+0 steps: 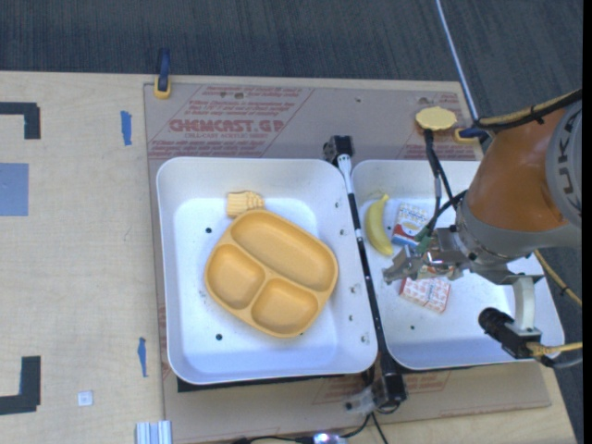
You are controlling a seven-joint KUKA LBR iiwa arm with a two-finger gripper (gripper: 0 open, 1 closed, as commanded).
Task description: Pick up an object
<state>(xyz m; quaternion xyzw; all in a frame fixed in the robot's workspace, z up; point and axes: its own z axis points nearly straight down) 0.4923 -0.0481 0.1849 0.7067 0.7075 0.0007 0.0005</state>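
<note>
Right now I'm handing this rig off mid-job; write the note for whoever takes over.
Gripper: low over the right bin, fingers among the items; open or shut cannot be told, and nothing is seen held.
Right bin: banana near its left wall, a small colourful packet beside it, a red-and-white patterned packet just under the gripper.
Left bin: yellow divided plate with a small yellow piece at its upper edge.
Done: the arm is down at the items.
Left: a confirmed grasp and a lift.
</note>
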